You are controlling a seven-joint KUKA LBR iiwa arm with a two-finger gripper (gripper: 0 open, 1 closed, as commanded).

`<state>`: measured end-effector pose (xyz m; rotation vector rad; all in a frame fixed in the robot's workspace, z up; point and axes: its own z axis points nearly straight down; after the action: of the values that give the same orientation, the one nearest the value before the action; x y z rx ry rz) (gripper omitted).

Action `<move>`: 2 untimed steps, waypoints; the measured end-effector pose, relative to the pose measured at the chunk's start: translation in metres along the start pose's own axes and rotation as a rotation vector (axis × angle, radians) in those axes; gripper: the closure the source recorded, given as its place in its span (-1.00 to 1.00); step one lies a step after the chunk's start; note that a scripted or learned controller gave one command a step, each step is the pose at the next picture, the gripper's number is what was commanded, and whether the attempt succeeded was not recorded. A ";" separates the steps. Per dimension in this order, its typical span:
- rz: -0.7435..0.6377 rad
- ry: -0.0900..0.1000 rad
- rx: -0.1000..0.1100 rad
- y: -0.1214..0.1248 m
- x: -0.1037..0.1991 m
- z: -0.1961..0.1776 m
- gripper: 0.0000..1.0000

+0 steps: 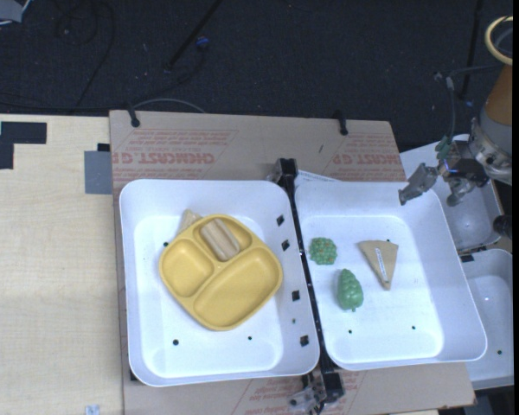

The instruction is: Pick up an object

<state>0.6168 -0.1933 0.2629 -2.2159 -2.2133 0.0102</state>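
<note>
The right bin (432, 335) holds three small objects: a round green knobbly piece (323, 251), a longer green piece (349, 290) just below it, and a tan wedge (381, 261) to their right. In the left bin (147, 318) lies a yellow divided plate (233, 288) with a tan ridged block (219, 237) in its upper compartment. A tan corner (189, 219) pokes out from under the plate's top left edge. My gripper (434, 193) hangs above the right bin's upper right corner, open, with nothing between its fingers. It is up and to the right of the wedge.
The bins sit on a brown cardboard sheet (242, 150) over a pale wooden bench (43, 266). A black divider with clips (298, 266) runs between the bins. White fixtures (493, 292) stand to the right of the right bin.
</note>
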 end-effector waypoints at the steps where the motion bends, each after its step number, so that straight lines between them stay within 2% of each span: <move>1: -0.001 -0.003 -0.011 0.002 0.000 -0.006 -1.00; 2: -0.005 0.000 -0.004 0.010 0.005 0.053 -1.00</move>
<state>0.6261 -0.1877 0.2096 -2.2123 -2.2214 0.0062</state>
